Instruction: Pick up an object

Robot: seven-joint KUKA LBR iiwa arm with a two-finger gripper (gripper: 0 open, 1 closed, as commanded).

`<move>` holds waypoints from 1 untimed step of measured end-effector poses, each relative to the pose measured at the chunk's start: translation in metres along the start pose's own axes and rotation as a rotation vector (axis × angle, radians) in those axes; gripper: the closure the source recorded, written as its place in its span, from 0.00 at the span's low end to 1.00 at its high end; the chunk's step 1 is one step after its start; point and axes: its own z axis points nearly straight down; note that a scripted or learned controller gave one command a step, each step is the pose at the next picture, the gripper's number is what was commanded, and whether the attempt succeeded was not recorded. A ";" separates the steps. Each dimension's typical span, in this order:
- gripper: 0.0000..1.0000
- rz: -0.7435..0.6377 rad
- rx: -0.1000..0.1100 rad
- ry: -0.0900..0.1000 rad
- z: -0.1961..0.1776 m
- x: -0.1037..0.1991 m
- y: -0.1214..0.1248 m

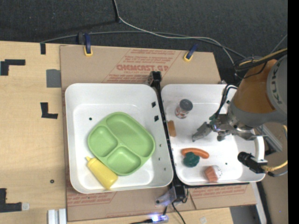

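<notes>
**benchwatch:** Running this one remotely, going left to right. Left bin (74, 101) has the green divided plate (121, 143) with a yellow squeeze bottle (101, 172) lying at its lower-left corner. Neither is near the arm. Right bin (243, 174) has a small tan block (171, 128) against the left wall, a little jar with a grey lid (183, 108) up top, then an orange carrot (195, 152) lying right against a dark green lump (190, 160), and a pinkish chunk (212, 173) near the front.

**kp_ops:** Which one would you go for?

**benchwatch:** The carrot, I reckon. Looks like light toy food, hard and a bit slick, so it could roll or squirt out. I'd pinch it across the middle of its narrow width, away from the green lump touching it.

**kp_ops:** And the gripper?

**benchwatch:** The gripper (202, 132) hangs above the bin floor, just up-right of the carrot, not touching it. Fingers look parted a little, with nothing between them. It's dark and small there, so I can't judge the gap well.
</notes>
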 end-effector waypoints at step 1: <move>0.00 0.000 -0.001 -0.001 0.054 0.001 -0.001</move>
